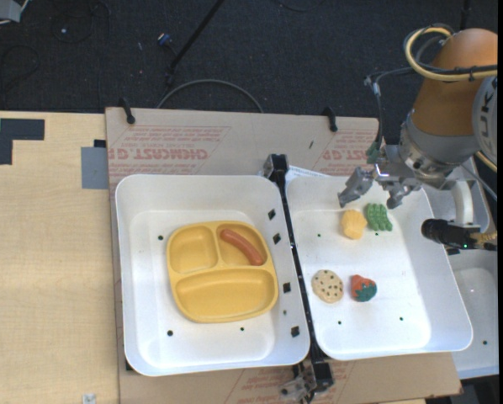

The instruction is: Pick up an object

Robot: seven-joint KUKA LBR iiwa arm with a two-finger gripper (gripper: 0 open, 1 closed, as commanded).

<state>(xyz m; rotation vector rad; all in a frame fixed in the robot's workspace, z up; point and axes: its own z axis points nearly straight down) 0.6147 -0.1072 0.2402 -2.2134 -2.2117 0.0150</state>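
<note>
My gripper [374,194] hangs open over the back of the right bin [436,326], with nothing between its fingers. Just below it lie a yellow lump [352,223] and a green bumpy piece [378,217], side by side. Nearer the front of the same bin sit a round cookie [327,285] and a red and green strawberry-like piece [363,289]. The left bin [142,326] bears a yellow divided tray [222,297] with a sausage [243,246] in its upper right compartment.
A black divider [289,251] runs between the two bins. Cardboard [201,146] lies under and behind them. Bare white floor shows in the front right part of the right bin.
</note>
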